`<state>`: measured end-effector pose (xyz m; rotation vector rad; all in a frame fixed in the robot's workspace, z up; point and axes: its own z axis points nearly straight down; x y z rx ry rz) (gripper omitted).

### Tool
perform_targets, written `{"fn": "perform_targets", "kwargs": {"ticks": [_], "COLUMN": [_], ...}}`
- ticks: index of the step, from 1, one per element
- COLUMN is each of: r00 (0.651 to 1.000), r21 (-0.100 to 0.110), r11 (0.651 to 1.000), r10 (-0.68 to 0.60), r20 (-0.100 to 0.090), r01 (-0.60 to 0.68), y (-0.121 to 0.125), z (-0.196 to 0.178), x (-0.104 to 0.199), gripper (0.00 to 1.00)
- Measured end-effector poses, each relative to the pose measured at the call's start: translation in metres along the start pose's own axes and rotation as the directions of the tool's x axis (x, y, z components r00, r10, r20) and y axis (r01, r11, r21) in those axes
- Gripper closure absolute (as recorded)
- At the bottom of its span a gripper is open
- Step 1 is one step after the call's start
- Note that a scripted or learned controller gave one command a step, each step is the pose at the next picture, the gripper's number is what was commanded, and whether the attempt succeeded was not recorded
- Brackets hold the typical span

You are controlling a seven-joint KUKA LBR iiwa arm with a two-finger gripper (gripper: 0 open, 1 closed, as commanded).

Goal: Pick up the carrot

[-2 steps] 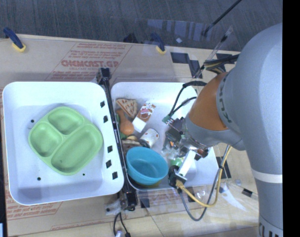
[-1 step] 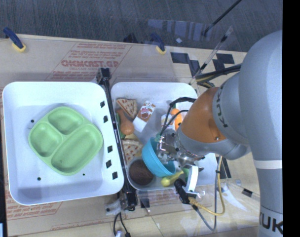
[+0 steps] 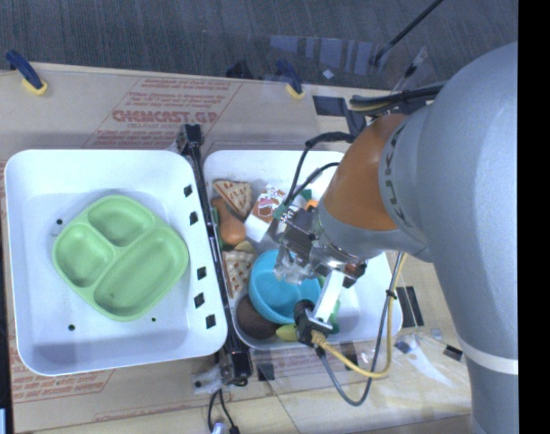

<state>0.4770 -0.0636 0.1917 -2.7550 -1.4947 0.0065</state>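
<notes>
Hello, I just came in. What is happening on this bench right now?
A grey robot arm reaches in from the right over the right bin, which holds a pile of toy food and a blue bowl. Its claw hangs just above the bowl. An orange piece, perhaps the carrot, lies at the bin's left side, apart from the claw. The left bin holds a green divided plate.

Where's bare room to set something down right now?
The left bin has bare floor around the green tray, widest along its near edge and far-left corner. The right bin is crowded: toys, a blue bowl and the gripper over them; only a strip along its far wall is bare.
</notes>
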Motion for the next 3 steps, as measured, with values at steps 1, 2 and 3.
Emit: {"fn": "perform_targets", "kwargs": {"ticks": [1,2,3], "r00": [1.0,1.0,0.995], "r21": [0.008,0.015,-0.013], "r11": [1.0,1.0,0.994], "r10": [-0.013,-0.028,-0.104], "r20": [0.001,0.002,0.002], "r01": [0.013,0.028,0.104], "y": [0.0,0.001,0.036], "z": [-0.009,-0.018,0.097], "x": [0.001,0.001,-0.045], "gripper": [1.0,1.0,1.0]}}
